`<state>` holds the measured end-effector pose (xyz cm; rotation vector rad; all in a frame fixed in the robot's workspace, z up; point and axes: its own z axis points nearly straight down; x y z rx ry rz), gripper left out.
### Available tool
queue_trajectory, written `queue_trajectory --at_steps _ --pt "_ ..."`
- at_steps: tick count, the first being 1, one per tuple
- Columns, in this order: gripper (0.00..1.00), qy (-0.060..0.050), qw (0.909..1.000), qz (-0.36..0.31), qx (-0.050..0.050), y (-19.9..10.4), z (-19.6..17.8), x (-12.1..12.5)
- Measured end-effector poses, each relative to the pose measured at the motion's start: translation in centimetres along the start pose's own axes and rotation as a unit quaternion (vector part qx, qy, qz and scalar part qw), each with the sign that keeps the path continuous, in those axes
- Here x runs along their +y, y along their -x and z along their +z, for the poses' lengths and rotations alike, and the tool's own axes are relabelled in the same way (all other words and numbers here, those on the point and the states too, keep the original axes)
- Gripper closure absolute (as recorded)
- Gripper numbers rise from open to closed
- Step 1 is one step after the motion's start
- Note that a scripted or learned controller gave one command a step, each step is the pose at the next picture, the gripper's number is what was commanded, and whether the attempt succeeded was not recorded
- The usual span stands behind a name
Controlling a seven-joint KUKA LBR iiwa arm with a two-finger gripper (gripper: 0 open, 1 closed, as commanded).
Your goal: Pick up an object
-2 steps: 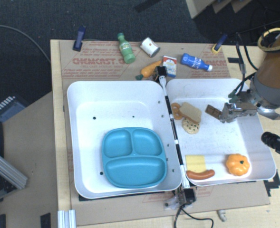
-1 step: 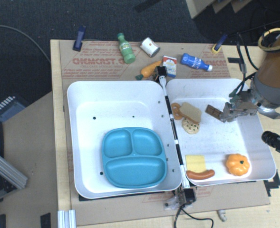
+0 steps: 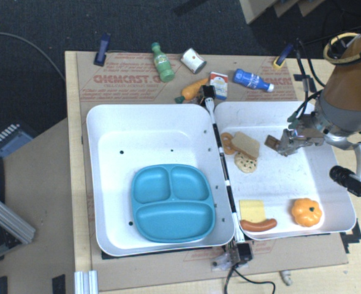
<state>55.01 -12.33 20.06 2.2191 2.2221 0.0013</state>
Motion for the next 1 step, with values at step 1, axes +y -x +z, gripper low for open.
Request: queue_trajectory --at_steps 1 --pt "1.00 -0.001 1.0000 0.000 0.001 0.00 -0.83 -1.27"
